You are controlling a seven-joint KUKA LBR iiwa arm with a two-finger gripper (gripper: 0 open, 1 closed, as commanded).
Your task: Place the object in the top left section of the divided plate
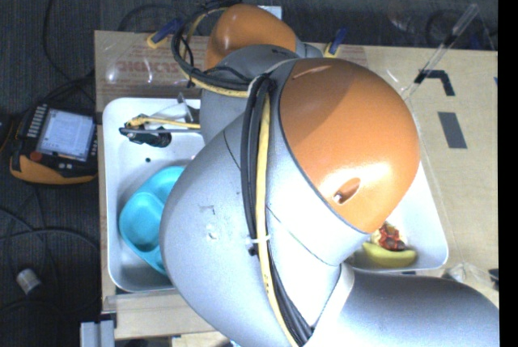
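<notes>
The divided plate (144,217), glossy turquoise plastic with rounded wells, lies in the left white bin (113,175); my own bulk covers its right part. Which object I am to place, I cannot tell. My arm (275,200) reaches across both bins, smooth grey casing and a big orange dome close under the camera, a black and yellow cable running along it. My jaws are hidden beneath it, so I cannot tell their state. A black-and-yellow tool (158,129) lies at the bin's far end. A yellow and red object (388,248) sits in the right bin (433,244). The surface (465,175) is pale wood; a handheld pendant (57,141) lies on dark carpet.
</notes>
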